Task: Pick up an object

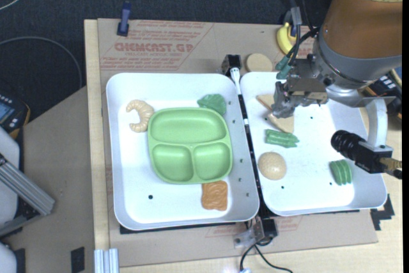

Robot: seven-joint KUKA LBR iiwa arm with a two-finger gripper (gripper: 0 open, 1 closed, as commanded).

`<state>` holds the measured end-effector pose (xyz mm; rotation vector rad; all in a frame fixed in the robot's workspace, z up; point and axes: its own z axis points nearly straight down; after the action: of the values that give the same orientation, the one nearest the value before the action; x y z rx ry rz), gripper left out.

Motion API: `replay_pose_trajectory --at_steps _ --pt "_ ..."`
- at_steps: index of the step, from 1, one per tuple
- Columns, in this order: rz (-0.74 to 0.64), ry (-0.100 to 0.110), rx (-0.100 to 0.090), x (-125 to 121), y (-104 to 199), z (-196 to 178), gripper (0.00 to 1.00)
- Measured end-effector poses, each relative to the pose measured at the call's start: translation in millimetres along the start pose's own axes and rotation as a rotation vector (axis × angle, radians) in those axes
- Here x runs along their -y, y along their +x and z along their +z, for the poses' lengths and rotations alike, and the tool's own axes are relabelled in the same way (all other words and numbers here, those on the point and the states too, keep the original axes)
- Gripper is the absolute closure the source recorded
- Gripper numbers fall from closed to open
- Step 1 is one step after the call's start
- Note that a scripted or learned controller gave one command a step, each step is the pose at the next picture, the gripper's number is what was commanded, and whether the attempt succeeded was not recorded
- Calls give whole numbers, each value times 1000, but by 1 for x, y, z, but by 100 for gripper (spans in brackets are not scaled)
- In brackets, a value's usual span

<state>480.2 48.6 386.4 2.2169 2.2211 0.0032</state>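
My gripper (283, 108) hangs over the upper left part of the right bin (319, 201). Its tip is right above a tan wedge-shaped piece (266, 102), which shows on both sides of it; whether they touch I cannot tell. Just below lies a green pea pod (282, 139), then a round tan ball (273, 165). A green ribbed piece (340, 172) lies near the bin's right side. The left bin (121, 137) holds a green divided plate (190, 144), a tan croissant (139, 115), a green leafy piece (213, 103) and an orange waffle piece (215, 195).
A black cylinder (351, 145) juts over the right bin's right side. Outside the bins at the back lie a tan disc (259, 62) and a yellow object (287, 39). The big grey and orange arm (364, 16) covers the back right corner.
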Motion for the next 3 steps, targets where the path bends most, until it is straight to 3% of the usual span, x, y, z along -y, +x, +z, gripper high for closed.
replay_pose_trajectory --at_steps 1,3 --pt "7 -1 1 1 -43 -16 100" --pt "2 -1 0 0 -56 -59 100"
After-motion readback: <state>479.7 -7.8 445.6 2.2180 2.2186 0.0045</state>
